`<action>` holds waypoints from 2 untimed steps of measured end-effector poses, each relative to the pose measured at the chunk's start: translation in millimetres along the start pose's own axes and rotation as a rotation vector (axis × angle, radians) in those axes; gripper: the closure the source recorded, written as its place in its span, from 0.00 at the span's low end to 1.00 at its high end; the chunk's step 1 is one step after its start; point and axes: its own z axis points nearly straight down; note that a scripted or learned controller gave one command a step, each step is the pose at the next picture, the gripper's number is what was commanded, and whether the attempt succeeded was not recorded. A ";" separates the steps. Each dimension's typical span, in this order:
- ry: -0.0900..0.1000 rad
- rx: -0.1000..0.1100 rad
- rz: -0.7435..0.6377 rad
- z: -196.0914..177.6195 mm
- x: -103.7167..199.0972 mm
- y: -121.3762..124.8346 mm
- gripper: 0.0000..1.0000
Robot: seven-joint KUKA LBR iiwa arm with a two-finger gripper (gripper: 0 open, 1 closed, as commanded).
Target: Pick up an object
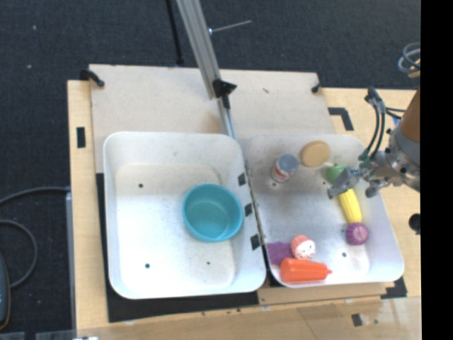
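Note:
My gripper (357, 184) reaches in from the right over the right bin (386, 261), with the arm's wrist at the frame's right edge. Its two grey fingers (342, 183) stand open, spread to either side of the upper end of a yellow corn-like piece (351, 207) that lies on the bin floor. Nothing is lifted between them. A green piece (334, 169) lies just up and left of the left finger. A purple ball (357, 234) rests just below the yellow piece.
The right bin also holds a small grey-blue can (285, 167), a tan disc (315, 154), a pink-and-white figure (303, 246), a purple scrap (278, 250) and an orange carrot (304, 269). A teal bowl (212, 212) sits in the left bin (127, 190). A metal post (205, 48) rises behind.

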 end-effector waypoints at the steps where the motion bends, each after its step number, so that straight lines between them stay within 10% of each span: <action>1: 0.000 0.000 0.001 -0.1 0.0 0.0 0.00; 2: -0.001 0.006 0.004 59.0 1.9 -7.9 0.00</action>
